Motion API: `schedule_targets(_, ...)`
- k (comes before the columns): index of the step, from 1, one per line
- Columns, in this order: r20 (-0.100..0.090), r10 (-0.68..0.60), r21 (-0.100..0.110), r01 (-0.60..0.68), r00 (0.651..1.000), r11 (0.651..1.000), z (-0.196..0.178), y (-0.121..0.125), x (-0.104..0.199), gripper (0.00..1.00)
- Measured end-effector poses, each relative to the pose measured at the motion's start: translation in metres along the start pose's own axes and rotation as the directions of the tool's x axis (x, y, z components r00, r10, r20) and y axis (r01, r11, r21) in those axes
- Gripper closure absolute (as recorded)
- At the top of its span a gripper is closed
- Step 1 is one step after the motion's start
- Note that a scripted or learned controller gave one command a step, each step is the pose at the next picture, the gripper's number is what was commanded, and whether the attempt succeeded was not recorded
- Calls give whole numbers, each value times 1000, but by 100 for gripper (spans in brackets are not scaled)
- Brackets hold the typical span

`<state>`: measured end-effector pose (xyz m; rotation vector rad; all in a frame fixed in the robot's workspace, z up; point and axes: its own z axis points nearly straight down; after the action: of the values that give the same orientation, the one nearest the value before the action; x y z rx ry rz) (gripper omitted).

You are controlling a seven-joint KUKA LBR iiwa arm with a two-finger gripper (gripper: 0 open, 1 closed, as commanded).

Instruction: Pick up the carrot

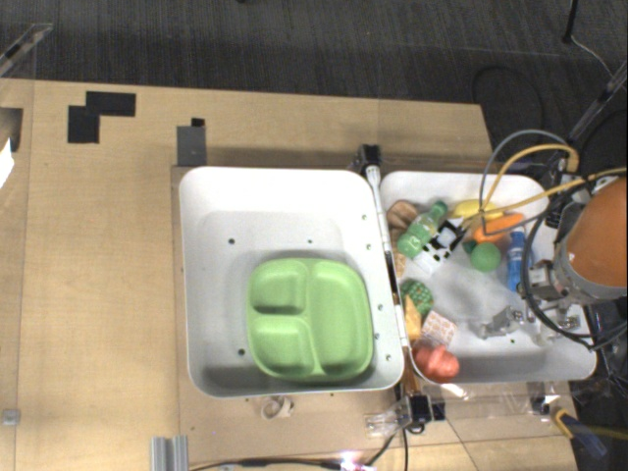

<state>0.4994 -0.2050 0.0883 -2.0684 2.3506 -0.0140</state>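
The carrot (500, 224) is a small orange piece lying near the back of the right bin (564, 366), between a yellow item (466, 208) and a blue object (515, 258). My gripper (506, 322) hangs low over the bin's bare front right floor, below the orange-banded wrist (601, 245). It is well in front of the carrot and apart from it. Nothing shows in the gripper.
Around the carrot are a green bottle (422, 232), a black-and-white checkered piece (446, 238) and a green ball (484, 256). A red item (437, 363) and a pink packet (437, 329) lie at the front left. The left bin (206, 214) holds a green divided plate (309, 314).
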Motion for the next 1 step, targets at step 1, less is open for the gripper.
schedule_targets(1,-1,-275,4,275,961,961,0,7,1,0)
